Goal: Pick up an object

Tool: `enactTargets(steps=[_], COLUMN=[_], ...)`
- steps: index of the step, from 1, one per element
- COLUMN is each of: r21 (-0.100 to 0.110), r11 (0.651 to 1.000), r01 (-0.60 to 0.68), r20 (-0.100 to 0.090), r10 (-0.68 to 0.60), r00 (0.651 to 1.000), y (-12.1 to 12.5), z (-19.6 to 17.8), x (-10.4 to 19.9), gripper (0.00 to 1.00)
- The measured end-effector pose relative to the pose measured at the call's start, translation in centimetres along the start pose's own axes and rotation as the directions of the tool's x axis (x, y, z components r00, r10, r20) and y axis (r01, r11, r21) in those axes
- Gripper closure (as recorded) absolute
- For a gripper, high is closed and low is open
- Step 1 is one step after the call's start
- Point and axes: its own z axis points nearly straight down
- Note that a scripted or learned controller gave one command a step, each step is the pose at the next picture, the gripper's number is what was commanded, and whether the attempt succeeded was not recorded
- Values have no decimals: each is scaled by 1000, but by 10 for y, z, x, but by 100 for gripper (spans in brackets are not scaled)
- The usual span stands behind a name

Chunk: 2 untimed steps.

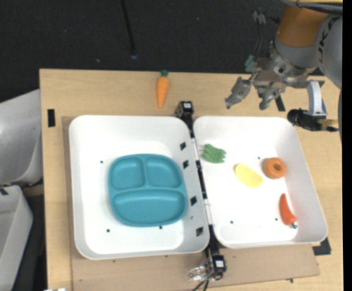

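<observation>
Two-finger gripper (253, 96) hovers above the worktop's (103, 83) far edge, just beyond the right white bin (303, 162); fingers spread apart, nothing between them. Candidates in that bin: flat yellow piece (247, 175) at centre, orange ring-shaped doughnut (275, 168) just beside it, green leafy toy (213, 153), red pepper-like piece (286, 210). Best bet, I judge: descend on a well-separated item, fingers straddling its narrow width, clear of neighbours and bin wall.

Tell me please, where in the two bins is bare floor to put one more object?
Right bin: bare floor along its near edge, left of the red piece, below the yellow piece. Its middle is crowded by the green piece, yellow piece and orange ring. Left bin: bare strips around the teal plate.
</observation>
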Motion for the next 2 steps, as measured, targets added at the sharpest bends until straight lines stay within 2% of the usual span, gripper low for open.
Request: enactTargets(steps=[1, 2], r21=[-12, -7], r11=[1000, 1000], r01=[2, 1], r20=[1, 2], r10=[-2, -1], r00=[1000, 1000], y=[2, -6], z=[-8, 50], x=[0, 4], gripper=[0, 0])
